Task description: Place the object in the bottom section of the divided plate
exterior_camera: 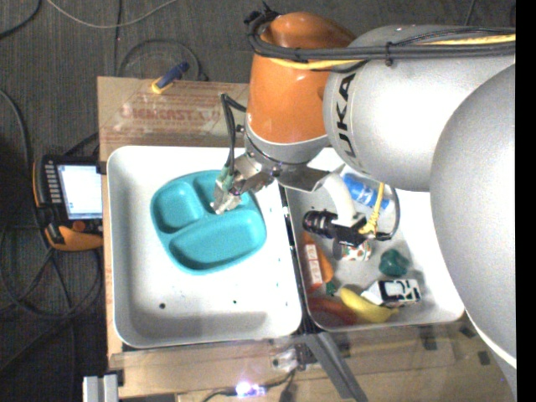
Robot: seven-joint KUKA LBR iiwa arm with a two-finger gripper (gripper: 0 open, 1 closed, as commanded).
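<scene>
End effector low over blue divided plate in left bin. Grip state: cannot tell. Object: cannot tell, maybe at tip. Risk: drop lands on divider ridge, rolls into wrong section.

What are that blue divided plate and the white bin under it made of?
The divided plate looks like moulded plastic: even turquoise colour, rounded ridges, a soft sheen. The left bin also seems plastic or perhaps coated metal: plain white, smooth, rounded corners. The view can't settle which.
</scene>
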